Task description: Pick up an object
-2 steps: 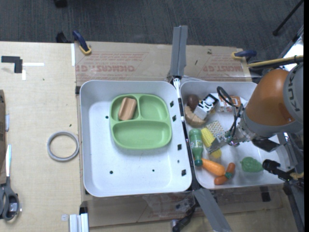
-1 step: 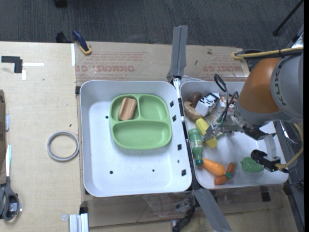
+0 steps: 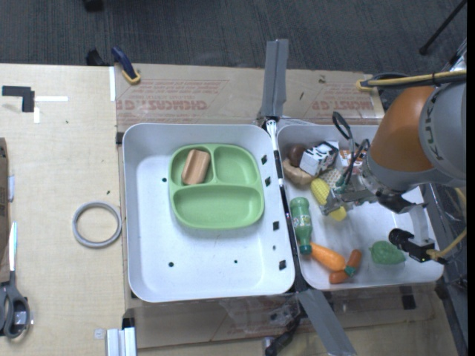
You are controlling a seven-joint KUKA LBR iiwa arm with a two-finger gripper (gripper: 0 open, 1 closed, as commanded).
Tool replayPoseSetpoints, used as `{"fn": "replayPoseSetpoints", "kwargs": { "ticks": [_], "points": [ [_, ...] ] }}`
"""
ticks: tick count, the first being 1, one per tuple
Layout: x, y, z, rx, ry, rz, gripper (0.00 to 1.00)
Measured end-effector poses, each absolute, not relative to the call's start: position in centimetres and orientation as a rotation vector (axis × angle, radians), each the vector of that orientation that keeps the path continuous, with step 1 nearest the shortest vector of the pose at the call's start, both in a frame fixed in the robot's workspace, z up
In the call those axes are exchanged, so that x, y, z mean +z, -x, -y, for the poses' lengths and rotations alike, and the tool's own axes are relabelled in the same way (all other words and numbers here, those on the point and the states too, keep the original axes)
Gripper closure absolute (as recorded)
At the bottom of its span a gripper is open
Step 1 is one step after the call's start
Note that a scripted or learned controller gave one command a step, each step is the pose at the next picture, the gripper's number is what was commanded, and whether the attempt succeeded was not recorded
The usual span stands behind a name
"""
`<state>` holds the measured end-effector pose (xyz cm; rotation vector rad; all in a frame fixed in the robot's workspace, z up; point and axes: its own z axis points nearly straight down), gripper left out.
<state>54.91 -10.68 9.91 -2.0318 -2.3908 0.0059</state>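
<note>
- Grasping looks to us like the step in hand: the grey arm with its orange band (image 3: 404,136) reaches into the right-hand shallow white bin (image 3: 371,273), and its two-finger gripper (image 3: 340,199) sits low among the toys there.
- We see the tool just beside a yellow plastic corn cob (image 3: 320,191), with a small yellow piece (image 3: 336,213) directly under its tip; we judge one of these to be the target.
- Whether the tool is released, clenched or grasping anything we cannot tell; the tip is small and cluttered in this view.
- Other candidates lie in the same bin: a green plastic bottle (image 3: 300,225) along the left wall, an orange toy carrot (image 3: 327,256) near the front, a green leafy toy (image 3: 387,254) to the right.
- Next, in our judgement, the move calls for a firm closing on one item, then a straight lift clear of its neighbours.
- The left-hand white bin (image 3: 148,273) holds a green divided plate (image 3: 218,206) with a tan bread-like piece (image 3: 196,166) in its upper-left compartment.
</note>
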Motion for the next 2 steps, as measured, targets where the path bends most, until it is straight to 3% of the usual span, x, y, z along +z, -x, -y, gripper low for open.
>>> {"fn": "replayPoseSetpoints", "kwargs": {
  "ticks": [1,2],
  "points": [
    [10.1,-53.0,12.1,0.003,1.964,2.448,1.00],
    [19.1,-58.9,6.8,0.004,2.038,2.390,1.00]
  ]
}}
